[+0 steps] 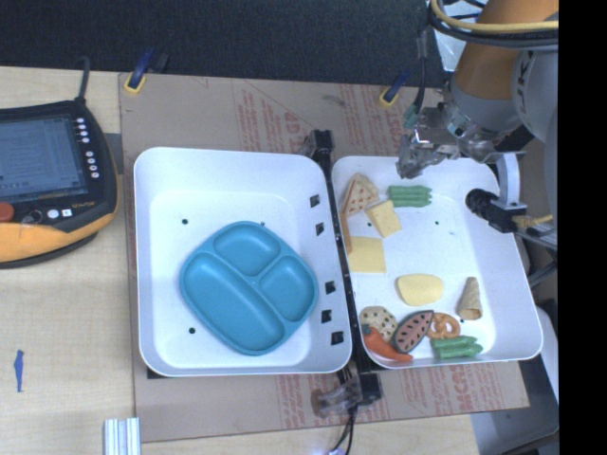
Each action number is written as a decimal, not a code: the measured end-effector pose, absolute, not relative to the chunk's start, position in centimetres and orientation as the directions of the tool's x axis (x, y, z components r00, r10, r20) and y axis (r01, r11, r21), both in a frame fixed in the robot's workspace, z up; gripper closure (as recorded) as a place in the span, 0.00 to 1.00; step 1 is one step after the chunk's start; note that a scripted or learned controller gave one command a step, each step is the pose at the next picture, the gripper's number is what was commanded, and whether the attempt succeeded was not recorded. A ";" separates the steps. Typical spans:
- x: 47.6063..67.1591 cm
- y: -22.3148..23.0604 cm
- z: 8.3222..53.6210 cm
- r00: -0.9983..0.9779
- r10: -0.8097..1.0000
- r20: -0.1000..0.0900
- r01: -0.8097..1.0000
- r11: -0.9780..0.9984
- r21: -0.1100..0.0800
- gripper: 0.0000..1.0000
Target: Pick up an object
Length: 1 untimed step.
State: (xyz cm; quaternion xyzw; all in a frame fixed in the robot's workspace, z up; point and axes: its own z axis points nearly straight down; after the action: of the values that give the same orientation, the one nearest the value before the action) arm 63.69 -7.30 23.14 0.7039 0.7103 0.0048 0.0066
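Above the green bean (409, 195) at the right bin's (503, 254) far edge hovers the gripper (414, 164); whether its jaws are apart I cannot tell. Nothing is lifted; the whole pick seems left.

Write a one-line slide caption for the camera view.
Gripper hovers at the far edge of the right bin above the green beans; a blue tray lies in the left bin.

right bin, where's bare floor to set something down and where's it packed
Right bin: bare floor runs down the right-centre, between the yellow cheese squares, the green bean pod and the cone. The near edge is crowded with toy food. Left bin: bare strips border the blue tray, widest at the far side.
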 end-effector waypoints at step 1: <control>63.1 -7.4 22.3 -0.006 1.000 0.000 1.000 0.006 -0.004 0.00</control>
State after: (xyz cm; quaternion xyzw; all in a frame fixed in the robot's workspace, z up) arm 63.08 -7.40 22.29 0.7049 0.7093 -0.0015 -0.0012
